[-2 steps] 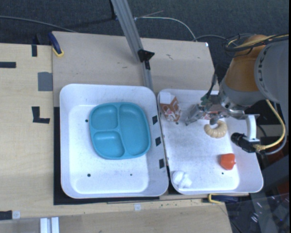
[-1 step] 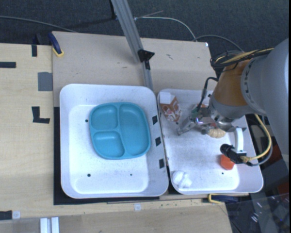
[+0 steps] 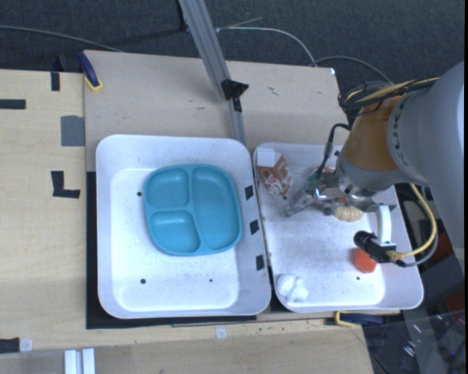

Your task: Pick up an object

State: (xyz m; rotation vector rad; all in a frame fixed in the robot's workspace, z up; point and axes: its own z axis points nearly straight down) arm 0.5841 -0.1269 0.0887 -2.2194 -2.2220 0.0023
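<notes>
My gripper hangs low over the upper middle of the right bin, pointing left. Just left of it, a small brown and white carton stands near the bin's top left corner, a short gap away from the gripper. A small beige object lies close under the wrist on its right side. Further right, a red-orange object rests near the bin's right wall. In the bin's lower left corner sits a white crumpled object. I see nothing held in the gripper.
The left bin holds a blue divided plate. A grey metal rail slants down from the top to the bins' back edge. The arm's grey body and orange band cover the right bin's upper right.
</notes>
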